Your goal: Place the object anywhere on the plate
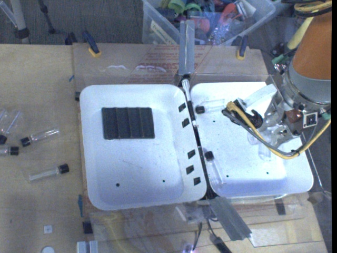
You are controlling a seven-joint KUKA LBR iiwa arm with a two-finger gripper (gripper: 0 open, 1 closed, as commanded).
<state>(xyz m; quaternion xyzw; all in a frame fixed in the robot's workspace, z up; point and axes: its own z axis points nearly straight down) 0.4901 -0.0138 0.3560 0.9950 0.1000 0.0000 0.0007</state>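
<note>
The plate is a dark ridged rectangle lying flat in the left bin, toward its back left. Two clear vials with black caps lie in the right bin: one vial near the back left corner, the other vial along the left wall. My gripper hangs over the right part of the right bin, with yellow and black cables looped around it. It is well to the right of both vials and far from the plate. Nothing can be made out in its grasp.
A divider with black clips separates the bins. Several loose vials lie on the wooden bench at the left. A clear tote of colourful items stands behind the bins. The arm's orange band is at the upper right.
</note>
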